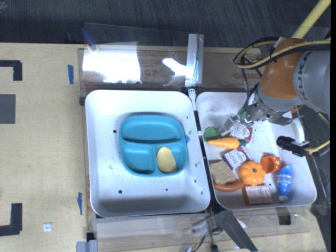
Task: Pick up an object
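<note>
The right bin [304, 198] holds a pile of small items. Among them are an orange carrot [226, 142] with a green top [211, 133], a slice of bread [222, 173], an orange pumpkin [252, 173], a red can [258, 194], a blue bottle [284, 181] and some red-and-white packets [234, 156]. My gripper [237, 122] reaches down into the upper part of this bin, just above the carrot and over another packet [245, 132]. The grey arm with its orange band [281, 77] comes in from the upper right.
The left bin [100, 156] carries a blue divided plate [149, 130] with a yellow egg-shaped item [166, 159] in its lower right compartment. A small orange cup [270, 163] lies beside the pumpkin. Cables [252, 56] loop behind the arm.
</note>
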`<state>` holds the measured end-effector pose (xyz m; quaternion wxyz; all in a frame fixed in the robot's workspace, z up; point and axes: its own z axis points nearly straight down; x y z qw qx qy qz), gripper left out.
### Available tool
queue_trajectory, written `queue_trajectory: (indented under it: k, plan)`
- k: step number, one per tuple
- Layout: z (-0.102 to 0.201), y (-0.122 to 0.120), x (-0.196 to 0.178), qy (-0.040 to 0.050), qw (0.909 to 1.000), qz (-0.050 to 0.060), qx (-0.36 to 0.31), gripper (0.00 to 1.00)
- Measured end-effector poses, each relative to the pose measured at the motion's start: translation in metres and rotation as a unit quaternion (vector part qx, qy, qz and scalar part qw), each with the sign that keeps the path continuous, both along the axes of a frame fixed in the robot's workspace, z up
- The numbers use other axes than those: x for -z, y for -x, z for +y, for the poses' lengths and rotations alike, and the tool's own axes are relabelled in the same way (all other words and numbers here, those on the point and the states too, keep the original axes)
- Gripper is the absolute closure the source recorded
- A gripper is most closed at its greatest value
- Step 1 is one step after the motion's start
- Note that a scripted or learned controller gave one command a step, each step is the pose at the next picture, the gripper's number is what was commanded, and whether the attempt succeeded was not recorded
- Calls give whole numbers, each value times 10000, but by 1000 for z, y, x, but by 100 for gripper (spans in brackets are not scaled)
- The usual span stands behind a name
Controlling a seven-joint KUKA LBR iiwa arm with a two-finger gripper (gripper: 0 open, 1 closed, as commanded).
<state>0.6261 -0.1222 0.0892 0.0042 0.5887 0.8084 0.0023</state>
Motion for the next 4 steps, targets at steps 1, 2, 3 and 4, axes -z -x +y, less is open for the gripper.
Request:
queue_trajectory:
  k: [1, 2, 3, 4]
  plan:
    - [0, -2, -13, -3, 10000, -35, 5, 100]
    - [15, 78, 1, -5, 9999, 10, -123, 100]
    - [-23, 59, 1, 0, 10000, -3, -14, 100]
    - [9, 45, -18, -7, 9985, 28, 552, 100]
